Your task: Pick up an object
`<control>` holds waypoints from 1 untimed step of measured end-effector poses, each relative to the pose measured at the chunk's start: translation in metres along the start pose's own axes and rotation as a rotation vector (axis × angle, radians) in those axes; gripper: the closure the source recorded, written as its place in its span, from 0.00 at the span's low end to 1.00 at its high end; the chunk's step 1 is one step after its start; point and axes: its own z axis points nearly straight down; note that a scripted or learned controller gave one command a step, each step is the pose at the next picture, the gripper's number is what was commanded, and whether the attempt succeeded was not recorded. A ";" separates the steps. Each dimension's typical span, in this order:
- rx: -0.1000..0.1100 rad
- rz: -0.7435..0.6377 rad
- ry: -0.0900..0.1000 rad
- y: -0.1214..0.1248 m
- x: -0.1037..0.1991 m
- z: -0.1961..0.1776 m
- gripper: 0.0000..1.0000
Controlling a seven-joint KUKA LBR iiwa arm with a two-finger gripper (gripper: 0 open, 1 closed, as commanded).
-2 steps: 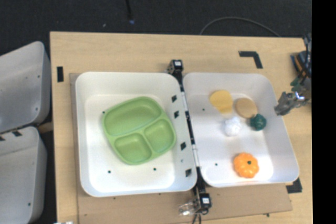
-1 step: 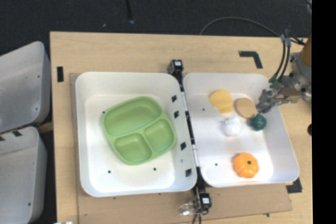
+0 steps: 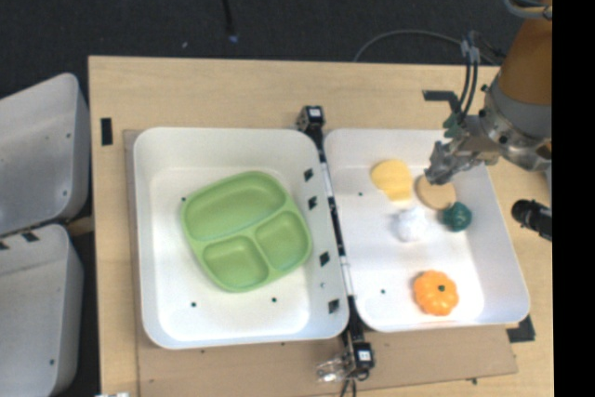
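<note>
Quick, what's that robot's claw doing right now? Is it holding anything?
Gripper: low in the right bin, over a tan disc; open or closed cannot be told.

The arm [image 3: 526, 74] showed a broad orange band, rounded like a barrel, and below it sat a grey collar, smooth and dull. Under that collar the wrist was a cluster of grey metal blocks, boxy and angular, with darker gaps between them. The claw [image 3: 439, 172] was grey too, small and blocky, blurred at its tip. A dark bracket jutted out to the left of the wrist, with a greenish fitting hanging under it. Thin cables, dark and pale, ran up along the left side of the band, and one long dark cable looped away in a wide arc.
</note>
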 end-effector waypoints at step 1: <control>0.001 0.000 0.001 0.020 0.042 -0.002 1.00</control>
